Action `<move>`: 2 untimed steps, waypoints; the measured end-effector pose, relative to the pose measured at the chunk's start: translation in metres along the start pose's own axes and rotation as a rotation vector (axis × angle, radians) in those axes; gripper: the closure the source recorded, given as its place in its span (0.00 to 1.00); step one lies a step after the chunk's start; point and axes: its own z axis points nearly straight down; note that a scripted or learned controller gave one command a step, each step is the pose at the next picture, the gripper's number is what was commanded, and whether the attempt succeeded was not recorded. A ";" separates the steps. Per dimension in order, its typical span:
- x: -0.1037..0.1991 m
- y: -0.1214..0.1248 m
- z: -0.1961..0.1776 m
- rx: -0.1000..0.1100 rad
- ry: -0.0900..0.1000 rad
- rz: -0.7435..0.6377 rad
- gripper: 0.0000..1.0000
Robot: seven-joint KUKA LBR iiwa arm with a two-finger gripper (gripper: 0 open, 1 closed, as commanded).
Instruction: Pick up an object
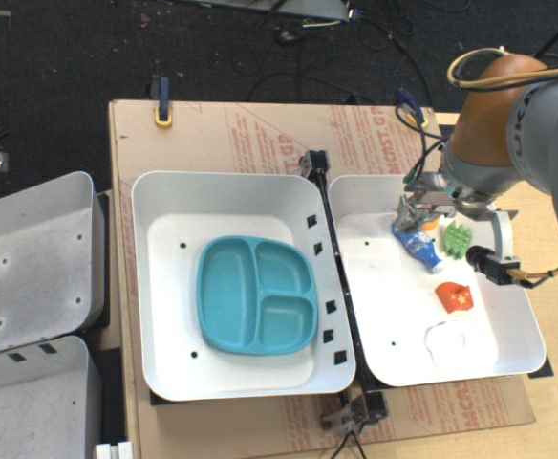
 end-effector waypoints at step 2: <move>0.009 -0.007 -0.093 -0.001 0.000 -0.002 1.00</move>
